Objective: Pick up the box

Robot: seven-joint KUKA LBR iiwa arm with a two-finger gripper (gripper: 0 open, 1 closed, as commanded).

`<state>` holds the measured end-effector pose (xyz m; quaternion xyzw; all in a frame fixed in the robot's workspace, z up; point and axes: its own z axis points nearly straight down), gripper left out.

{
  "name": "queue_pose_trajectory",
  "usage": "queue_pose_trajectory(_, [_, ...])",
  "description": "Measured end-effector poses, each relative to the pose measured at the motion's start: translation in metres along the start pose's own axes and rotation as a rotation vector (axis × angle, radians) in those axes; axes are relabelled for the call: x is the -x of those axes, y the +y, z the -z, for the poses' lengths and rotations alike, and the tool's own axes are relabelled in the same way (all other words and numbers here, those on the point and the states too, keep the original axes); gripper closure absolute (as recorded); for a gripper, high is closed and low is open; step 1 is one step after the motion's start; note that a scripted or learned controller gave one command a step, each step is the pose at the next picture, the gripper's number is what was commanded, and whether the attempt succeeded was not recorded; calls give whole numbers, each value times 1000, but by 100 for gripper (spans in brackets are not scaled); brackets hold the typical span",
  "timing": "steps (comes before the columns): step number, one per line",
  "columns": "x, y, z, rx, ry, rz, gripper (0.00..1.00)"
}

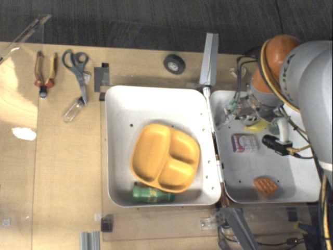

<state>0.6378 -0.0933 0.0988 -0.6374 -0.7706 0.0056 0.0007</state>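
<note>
Box (244, 142) lies flat in the right bin (291, 191), mid-floor toward its left wall, nothing on it. Risk, my read: it's thin and flat on the floor, so the claw could skid over the top or pinch air; a waffle-like orange piece (265, 186) sits near the bin's front edge, well apart. Claw (248, 113) is at the bin's back-left corner, beside the box, not touching; can't tell its opening under wrist and cables.

My bench (52, 181): tan wood. Directly on it: 2 white bins, left bin (119, 139) & right bin (291, 191), side by side. Far edge: pliers (44, 72), scissors (78, 69), black tape roll (174, 63).
</note>
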Motion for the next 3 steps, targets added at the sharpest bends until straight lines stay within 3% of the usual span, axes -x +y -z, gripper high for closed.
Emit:
queue_pose_trajectory(1, [5, -67, -10, 22, 1, 17, 0])
queue_pose_trajectory(2, [5, -64, 3, 32, -3, 20, 100])
queue_pose_trajectory(3, [-23, -30, 118, 18, 3, 106, 100])
